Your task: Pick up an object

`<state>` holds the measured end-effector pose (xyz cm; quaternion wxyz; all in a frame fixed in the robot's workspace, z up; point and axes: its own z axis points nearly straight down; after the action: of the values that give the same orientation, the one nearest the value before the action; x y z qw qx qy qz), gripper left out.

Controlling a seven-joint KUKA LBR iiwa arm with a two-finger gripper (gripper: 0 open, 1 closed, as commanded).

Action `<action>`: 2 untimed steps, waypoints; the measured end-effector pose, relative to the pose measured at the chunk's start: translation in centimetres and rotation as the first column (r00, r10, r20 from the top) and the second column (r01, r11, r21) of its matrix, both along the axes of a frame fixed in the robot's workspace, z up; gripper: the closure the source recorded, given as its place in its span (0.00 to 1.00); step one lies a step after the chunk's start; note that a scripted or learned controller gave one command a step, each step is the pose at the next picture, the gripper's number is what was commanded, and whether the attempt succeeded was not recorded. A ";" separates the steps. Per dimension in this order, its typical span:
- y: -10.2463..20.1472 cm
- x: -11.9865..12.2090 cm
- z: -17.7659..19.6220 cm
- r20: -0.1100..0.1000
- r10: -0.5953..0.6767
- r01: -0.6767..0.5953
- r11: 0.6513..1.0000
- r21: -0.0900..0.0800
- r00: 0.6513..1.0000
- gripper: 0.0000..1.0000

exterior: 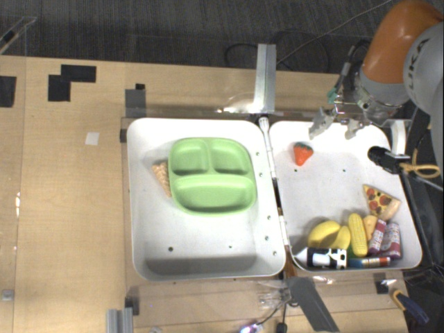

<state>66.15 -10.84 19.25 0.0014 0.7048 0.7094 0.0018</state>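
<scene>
The tool [337,125] hangs with its fingers spread wide and nothing between them, near the strawberry [302,154].

Light was bright and even, from overhead. Both white bins [208,269] ran close to overexposed, with a soft grey shadow along the left bin's near wall. Glare showed on the metal divider [266,82] and the clear sheet at the table's [62,207] left. The frame was low-resolution, small items soft. The dark floor [173,12] showed grain.
</scene>
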 end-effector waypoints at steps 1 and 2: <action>2.6 0.9 -9.8 0.002 0.060 -0.060 0.998 -0.001 0.998 0.00; 2.3 0.0 -10.3 0.008 0.169 -0.169 0.986 -0.003 0.986 0.00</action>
<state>66.17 -8.49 8.91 0.0046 0.6420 0.7667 0.0040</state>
